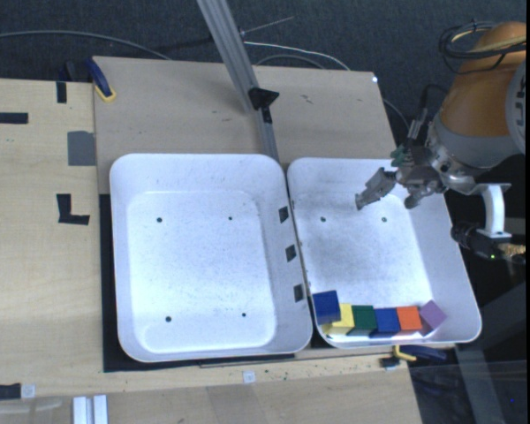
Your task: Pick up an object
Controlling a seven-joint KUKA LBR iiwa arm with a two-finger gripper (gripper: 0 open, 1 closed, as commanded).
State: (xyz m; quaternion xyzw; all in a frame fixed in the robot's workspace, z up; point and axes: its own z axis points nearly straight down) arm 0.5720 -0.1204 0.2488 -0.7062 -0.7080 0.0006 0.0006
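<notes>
Gripper point(391, 193) poised over the right bin's point(442, 237) upper end, fingers spread with nothing between them; coloured blocks point(371, 318) lie untouched in a row along that bin's near wall, well apart from it; pick judged not begun.

Illumination is even and moderately bright across the worktop point(203, 104), apparently from overhead, though the source cannot be confirmed. The two white bins point(199, 170) read slightly overexposed, their rims washed pale with little surface detail. Shadows are soft and short, noted under the bin rims. The dark floor surround is dim and underexposed. Overall sharpness is low: edges are soft and grainy, and the gripper point(390, 188) appears blurred. No marked edge distortion observed.
</notes>
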